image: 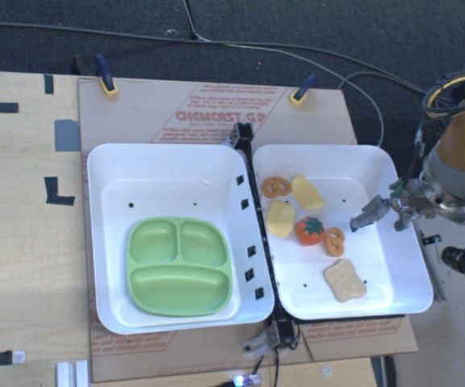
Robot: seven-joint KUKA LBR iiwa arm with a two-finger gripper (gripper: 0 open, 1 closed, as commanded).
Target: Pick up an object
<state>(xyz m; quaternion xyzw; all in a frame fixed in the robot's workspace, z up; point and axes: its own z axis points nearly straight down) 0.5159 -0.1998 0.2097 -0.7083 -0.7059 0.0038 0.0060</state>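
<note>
Camera view: end effector is hovering over the right bin's right side, fingers spread wide, gripping nothing. Toy food is sitting left of it, well apart: two pretzels, tomato, two yellow pieces, toast. Green plate is lying in the left bin.

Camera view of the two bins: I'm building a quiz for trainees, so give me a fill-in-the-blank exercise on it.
1. The green divided plastic plate lies in the ____ white bin.
2. The red toy tomato lies in the ____ white bin.
3. The plate has ____ compartments.
4. The tan toy bread slice lies nearer the bin's ____ edge than the tomato.

Missing: left; right; three; bottom
</note>
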